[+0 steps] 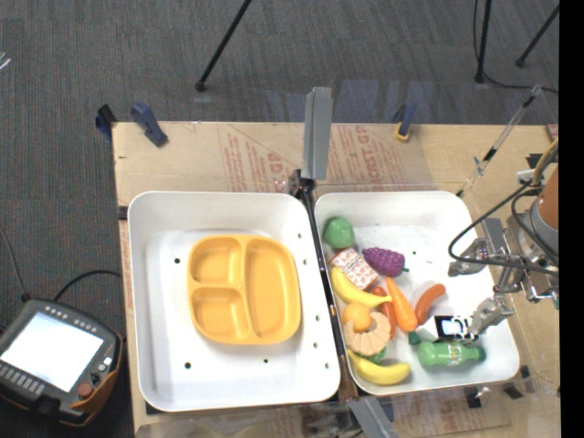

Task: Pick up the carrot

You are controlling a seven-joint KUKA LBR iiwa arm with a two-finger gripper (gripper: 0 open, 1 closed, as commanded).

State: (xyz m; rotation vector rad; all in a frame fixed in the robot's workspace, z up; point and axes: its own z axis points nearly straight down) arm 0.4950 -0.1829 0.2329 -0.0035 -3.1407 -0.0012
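Observation:
The carrot (399, 303) is a long orange cone lying at a slant in the middle of the right bin (429, 210), between a yellow banana (352, 289) and a shorter orange piece (429, 300). My gripper (471, 323) hangs low over the bin's right side, to the right of the carrot and apart from it, just above a green bottle (450, 354). Nothing shows in its grasp.
The right bin also holds a green fruit (338, 233), purple grapes (384, 261), a pink and white box (351, 265), a tan ridged piece (369, 333) and a second banana (381, 370). A yellow divided plate (245, 288) lies in the left bin (155, 245).

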